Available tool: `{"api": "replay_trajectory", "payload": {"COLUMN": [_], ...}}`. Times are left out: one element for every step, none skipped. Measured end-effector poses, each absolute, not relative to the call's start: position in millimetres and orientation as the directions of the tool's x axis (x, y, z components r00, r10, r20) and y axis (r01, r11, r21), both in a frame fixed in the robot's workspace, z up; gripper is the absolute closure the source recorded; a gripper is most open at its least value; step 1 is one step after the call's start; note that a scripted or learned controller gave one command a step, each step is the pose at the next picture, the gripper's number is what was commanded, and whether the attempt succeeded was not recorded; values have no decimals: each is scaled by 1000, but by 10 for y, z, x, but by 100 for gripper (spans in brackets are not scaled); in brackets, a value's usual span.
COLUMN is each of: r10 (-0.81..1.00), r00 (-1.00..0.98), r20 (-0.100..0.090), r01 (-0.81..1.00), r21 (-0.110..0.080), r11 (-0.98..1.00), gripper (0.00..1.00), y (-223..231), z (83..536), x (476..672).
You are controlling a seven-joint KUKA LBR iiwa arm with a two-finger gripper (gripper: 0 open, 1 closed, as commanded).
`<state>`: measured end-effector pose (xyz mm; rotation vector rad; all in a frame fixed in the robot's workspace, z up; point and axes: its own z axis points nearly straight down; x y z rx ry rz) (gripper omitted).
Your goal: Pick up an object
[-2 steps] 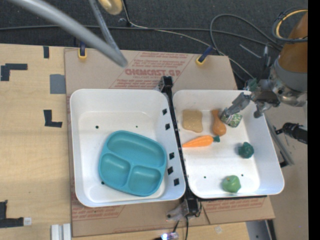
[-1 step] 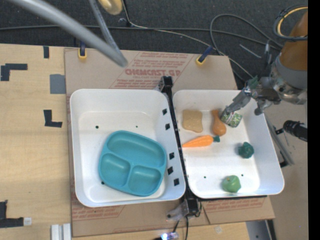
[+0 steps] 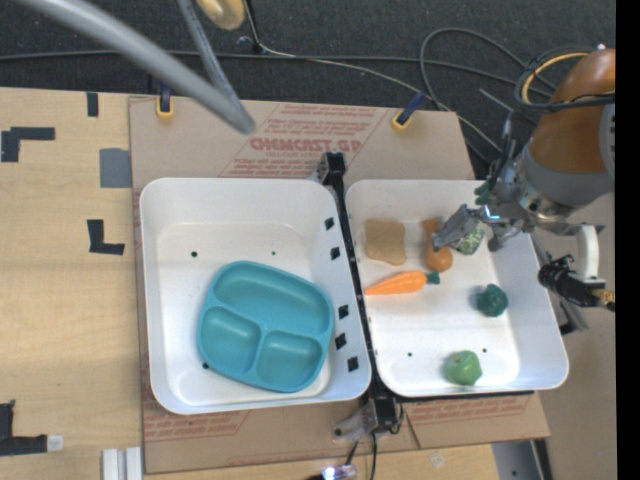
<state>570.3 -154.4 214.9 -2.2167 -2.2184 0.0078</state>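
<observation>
In the right bin a small orange object — round, about the colour of the carrot beside it — sits near the upper middle, and the gripper is right over it, low and angled in from the right. Whether the gripper is apart or together I cannot tell from here, nor whether it touches the orange object.

Just below lies a carrot, pointing left with its green stub toward the orange object. To the left of both, a tan slice of bread lies flat near the bin's inner wall. Further right and a little lower sits a dark green, broccoli-like piece, and near the front edge a light green, apple-like fruit — these two well apart from the rest.

The arm, grey with its orange band, comes in from the right above the bin's far corner.

The left bin holds a teal divided plate, lying flat. Both bins rest on a cardboard sheet on the table.
</observation>
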Motion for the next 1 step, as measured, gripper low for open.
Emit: {"api": "replay_trajectory", "payload": {"r10": [1000], "r00": [0], "r20": [0], "r01": [1000], "r21": [-6], "r11": [0], "gripper": [0], "y": [-1553], "z": [1705], "x": [5662]}}
